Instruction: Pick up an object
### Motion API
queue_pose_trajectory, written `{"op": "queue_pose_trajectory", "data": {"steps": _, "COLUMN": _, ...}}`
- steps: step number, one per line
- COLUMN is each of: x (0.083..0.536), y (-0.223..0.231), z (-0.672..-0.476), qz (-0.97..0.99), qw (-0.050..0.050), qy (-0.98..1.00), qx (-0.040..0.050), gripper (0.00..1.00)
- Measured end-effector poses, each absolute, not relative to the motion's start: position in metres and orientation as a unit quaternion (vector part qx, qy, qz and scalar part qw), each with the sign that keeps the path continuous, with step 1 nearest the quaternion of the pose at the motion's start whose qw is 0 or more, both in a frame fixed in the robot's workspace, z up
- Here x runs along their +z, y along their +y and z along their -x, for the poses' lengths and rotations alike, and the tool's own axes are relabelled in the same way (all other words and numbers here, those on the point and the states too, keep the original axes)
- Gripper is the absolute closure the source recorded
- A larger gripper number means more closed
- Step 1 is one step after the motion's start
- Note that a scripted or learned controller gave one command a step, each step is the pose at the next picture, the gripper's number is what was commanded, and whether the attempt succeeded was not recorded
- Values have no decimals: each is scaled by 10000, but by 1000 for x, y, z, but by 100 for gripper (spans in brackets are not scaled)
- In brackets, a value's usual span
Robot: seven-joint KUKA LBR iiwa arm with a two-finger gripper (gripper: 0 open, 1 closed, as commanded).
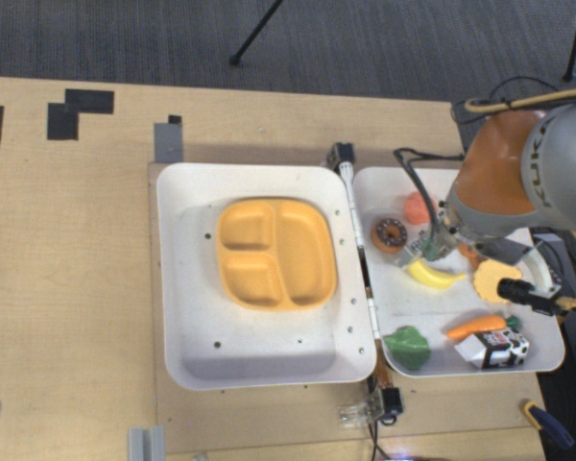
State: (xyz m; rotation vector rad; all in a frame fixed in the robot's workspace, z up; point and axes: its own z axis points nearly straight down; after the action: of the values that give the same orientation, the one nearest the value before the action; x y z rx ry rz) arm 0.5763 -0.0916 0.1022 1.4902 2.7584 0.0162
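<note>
Left bin (187, 353): shallow, white, holding one yellow-orange divided plate (274, 254) lying flat near its middle. Right bin (384, 185), touching the left bin along the shared rim: holds the loose items, each placed here relative to the banana. Chocolate doughnut (391, 233), up and to the left of the banana, just beside it. Green leafy piece (407, 346), below the banana near the bin's front wall. Banana (433, 275), yellow, lying flat, curved. Pink-red round item (419, 207), above the banana, partly behind the arm. Carrot (477, 327), orange, below and to the right of the banana. Small black-and-white carton (494, 351), just below the carrot. Yellow round piece (494, 281), right of the banana, partly under a black part of the arm. Gripper (432, 248): lowered into the right bin directly above the banana's upper edge, seemingly at or very near it; whether it is spread or closed cannot be told from this angle, and nothing is visibly held. Step in hand, as judged: descent onto a target, most likely the banana. Next move calls for closing across the banana's narrow width, then lifting straight up clear of the doughnut.
</note>
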Motion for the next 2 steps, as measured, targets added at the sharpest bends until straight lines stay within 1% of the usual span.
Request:
{"op": "queue_pose_trajectory", "data": {"steps": 1, "x": 102, "y": -92, "z": -576, "qz": -4753, "qw": 30, "qy": 8798, "qx": 51, "gripper": 0}}
{"op": "queue_pose_trajectory", "data": {"steps": 2, "x": 92, "y": -91, "z": -571, "qz": -3920, "qw": 90, "qy": 9199, "qx": 36, "gripper": 0}}
